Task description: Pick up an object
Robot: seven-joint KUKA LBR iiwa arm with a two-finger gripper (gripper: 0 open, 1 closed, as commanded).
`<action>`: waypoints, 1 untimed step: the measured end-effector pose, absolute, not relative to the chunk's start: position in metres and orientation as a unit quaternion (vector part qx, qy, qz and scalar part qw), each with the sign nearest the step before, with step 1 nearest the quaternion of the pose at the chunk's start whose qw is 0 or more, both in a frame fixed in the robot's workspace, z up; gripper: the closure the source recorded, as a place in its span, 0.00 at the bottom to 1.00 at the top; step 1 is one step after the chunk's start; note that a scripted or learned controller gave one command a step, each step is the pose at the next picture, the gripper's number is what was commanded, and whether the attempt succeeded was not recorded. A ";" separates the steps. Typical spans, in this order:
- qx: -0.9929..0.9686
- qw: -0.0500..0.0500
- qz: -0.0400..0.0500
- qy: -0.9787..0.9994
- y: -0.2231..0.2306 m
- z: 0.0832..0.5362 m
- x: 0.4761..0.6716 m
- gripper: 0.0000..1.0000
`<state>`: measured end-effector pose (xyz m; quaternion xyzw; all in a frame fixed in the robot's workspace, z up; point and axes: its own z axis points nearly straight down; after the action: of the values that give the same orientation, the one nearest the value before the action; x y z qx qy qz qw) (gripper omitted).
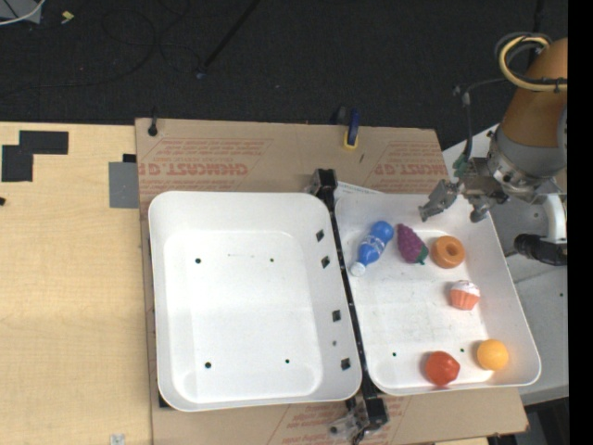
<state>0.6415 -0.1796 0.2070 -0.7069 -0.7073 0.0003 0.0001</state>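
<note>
So far nothing has been picked up: the gripper (456,203) hangs with fingers spread and nothing between them above the far edge of the right bin (515,290). Every candidate lies loose on that bin's floor: blue bottle (373,245), purple piece (410,244), orange ring (448,251), small cupcake (464,295), red fruit (441,367), yellow-orange ball (492,354). Choosing, descending, closing and lifting all remain.
</note>
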 end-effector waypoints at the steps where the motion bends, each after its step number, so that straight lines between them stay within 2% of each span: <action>1: -0.707 -0.005 -0.005 -0.708 -0.122 0.117 0.648 0.00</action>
<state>0.6482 -0.1216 0.1175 -0.7065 -0.7076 -0.0046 -0.0054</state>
